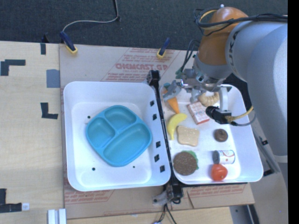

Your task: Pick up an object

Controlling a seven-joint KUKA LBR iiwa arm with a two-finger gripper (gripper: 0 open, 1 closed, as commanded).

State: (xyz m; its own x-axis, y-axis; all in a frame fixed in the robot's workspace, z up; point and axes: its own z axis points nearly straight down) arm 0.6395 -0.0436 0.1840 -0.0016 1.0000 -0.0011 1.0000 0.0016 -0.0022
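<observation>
One hand (183,87) over right bin (247,139), near carrot (173,105)

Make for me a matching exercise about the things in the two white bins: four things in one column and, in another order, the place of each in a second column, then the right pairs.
Things:
1. blue divided plate
2. banana
3. tomato
4. burger patty

Places:
A. near front corner of the right bin, below the small can
B. alone in the left bin
C. right bin, beside the centre divider, just left of the bread slice
D. front of the right bin, directly below the bread slice

Pairs: 1-B, 2-C, 3-A, 4-D
</observation>
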